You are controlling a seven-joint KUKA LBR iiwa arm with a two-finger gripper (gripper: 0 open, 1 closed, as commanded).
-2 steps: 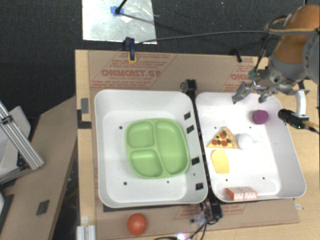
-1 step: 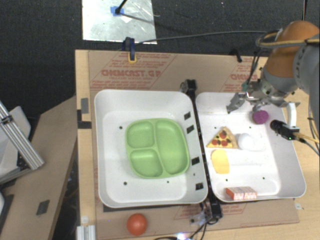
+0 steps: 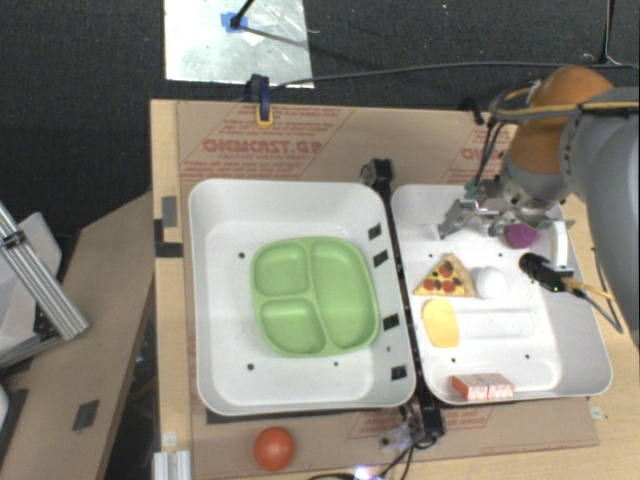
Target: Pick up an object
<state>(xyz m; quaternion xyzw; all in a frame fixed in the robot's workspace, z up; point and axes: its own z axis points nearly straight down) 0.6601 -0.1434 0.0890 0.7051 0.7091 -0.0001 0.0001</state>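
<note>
Arm (image 3: pixel 600 158) reaches in from the right, with the pincer (image 3: pixel 475 216) low over the far end of the right bin (image 3: pixel 590 373). Step in hand, as I judge it: approach, before any grasp. Nothing shows held. Whether the pincer is apart or together cannot be told, as the wrist hardware hides it.

Left bin (image 3: pixel 215 268) holds one green divided plate (image 3: pixel 315 296), lying flat near the middle and well apart from the pincer. It is not a likely target from this pose.

Right bin contents, largest first:
- pizza slice (image 3: pixel 446 278), flat, near the inner wall, tip pointing away from the camera
- yellow piece (image 3: pixel 441 323), just on the camera side of the pizza slice
- red box (image 3: pixel 482 387), against the bin's near wall
- white ball (image 3: pixel 490 282), touching or just beside the pizza slice; cannot tell which
- purple object (image 3: pixel 520 235), small, just beside the pincer on the arm's side, partly tucked under the wrist

Likely target: the purple object, being nearest. The next move calls for a short shift toward it, then a straight descent to straddle it. Risk: it is small and rounded and may slip aside. The white ball and pizza slice sit near enough to be nudged.

An orange-red ball (image 3: pixel 273 448) lies outside both bins, on the cardboard sheet (image 3: pixel 300 133) in front of the left bin.
</note>
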